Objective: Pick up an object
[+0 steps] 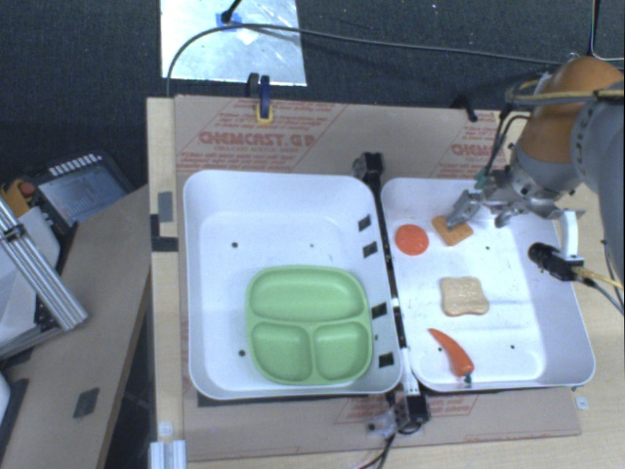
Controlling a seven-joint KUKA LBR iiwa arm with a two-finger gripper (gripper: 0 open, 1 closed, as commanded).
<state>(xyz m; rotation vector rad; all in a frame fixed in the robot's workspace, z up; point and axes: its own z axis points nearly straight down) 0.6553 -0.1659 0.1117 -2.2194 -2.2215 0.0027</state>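
Note:
In the right bin (557,330) lie several food toys. A tan square cracker (452,231) sits near the bin's back left, with an orange-red disc (411,239) just left of it. A slice of toast (463,296) rests in the middle, and a red chili pepper (452,351) lies near the front edge. My gripper (480,217) hangs low over the back of this bin and is open. One fingertip is right at the cracker's upper edge and the other stands apart to the right. Nothing is between the fingers.
The left bin (225,223) holds a green divided plate (308,322) toward its front. A black divider with clips (379,252) separates the two bins. A black cable connector (547,257) hangs over the right bin's right side.

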